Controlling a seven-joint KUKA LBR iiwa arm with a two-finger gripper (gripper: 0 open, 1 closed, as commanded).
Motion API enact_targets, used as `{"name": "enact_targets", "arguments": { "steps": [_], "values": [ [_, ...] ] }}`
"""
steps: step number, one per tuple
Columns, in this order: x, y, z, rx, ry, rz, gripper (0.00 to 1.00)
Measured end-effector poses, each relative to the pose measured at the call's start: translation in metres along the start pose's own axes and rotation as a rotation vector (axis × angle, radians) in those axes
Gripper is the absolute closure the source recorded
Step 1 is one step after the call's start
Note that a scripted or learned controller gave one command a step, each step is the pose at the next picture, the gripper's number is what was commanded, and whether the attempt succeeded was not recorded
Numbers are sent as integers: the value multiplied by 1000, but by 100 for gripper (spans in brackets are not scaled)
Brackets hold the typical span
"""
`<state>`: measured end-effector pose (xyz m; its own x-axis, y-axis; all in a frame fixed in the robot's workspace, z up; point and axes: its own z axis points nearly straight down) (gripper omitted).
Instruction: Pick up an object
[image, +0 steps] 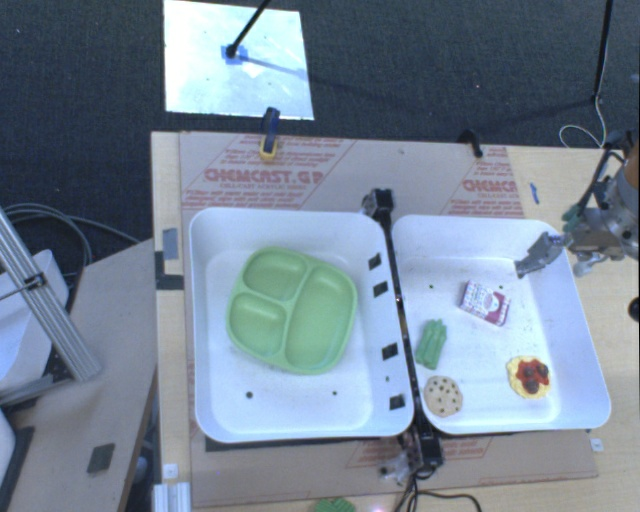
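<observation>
Flanking the carton (485, 303) (right bin (570, 300)): pickle (432, 343), cookie (442, 396), pizza (528, 376).

Red print "CHEMCAST GP" legible on protective sheet (290, 170) behind the left bin (200, 300); repeated, partly cut off, behind the right bin (590, 390).

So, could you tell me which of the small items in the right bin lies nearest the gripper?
The red-and-white packet; it lies just below the gripper, while the green piece, cookie and pizza sit farther down.

even bright light; glare whitens both bins (300, 225); soft shadows; whole picture slightly blurred.
</observation>
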<state>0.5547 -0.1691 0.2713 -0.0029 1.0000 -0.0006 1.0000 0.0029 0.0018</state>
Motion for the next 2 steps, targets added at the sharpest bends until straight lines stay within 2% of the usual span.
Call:
{"name": "enact_targets", "arguments": {
  "steps": [1,2],
  "values": [
    [41,-43,122,9,5,1,0],
    [65,-26,188,1,2,-2,0]
  ]
}}
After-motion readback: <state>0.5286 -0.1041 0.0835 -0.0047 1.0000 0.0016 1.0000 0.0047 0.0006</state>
